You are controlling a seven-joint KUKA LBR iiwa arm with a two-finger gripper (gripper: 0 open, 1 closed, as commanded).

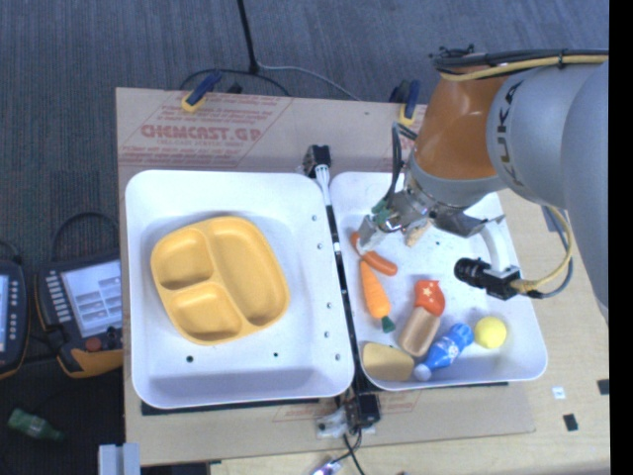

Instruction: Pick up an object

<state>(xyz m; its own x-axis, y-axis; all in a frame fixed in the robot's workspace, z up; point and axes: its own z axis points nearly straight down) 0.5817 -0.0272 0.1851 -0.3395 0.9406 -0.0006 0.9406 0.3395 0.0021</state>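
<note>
End effector (pixel 388 224) low over the right bin (pixel 529 369), near that bin's inner wall. Fingers spread apart, nothing between them. The grey arm (pixel 554 117) with its orange band comes in from the right above it.

Step in hand, by my reading: the approach. No grasp made yet; the open jaws are poised above the toys, not closed on any.

Nearest candidate: a small orange piece (pixel 378 262), lying just below the end effector, close under the fingertips. Cannot tell whether a fingertip touches it. Just beyond that, further down, the carrot (pixel 375 292), lying roughly along the bin's length, green stub at its far end. Further off, down and to the right: a red-capped toy on a tan body (pixel 422 317), a blue bottle (pixel 447 348), a yellow ball (pixel 491 332), and a tan wedge (pixel 387 361) at the bin's near corner. All well clear of the fingers.

Left of the end effector, across the divider: the left bin (pixel 148 364) with a yellow divided plate (pixel 218 277). Both bins sit on the counter (pixel 178 132).

Next move likely calls for a short descent to straddle the small orange piece or the carrot, jaws set across the narrow width, then closing. Risk: the small piece is low and rounded and could slip out.
</note>
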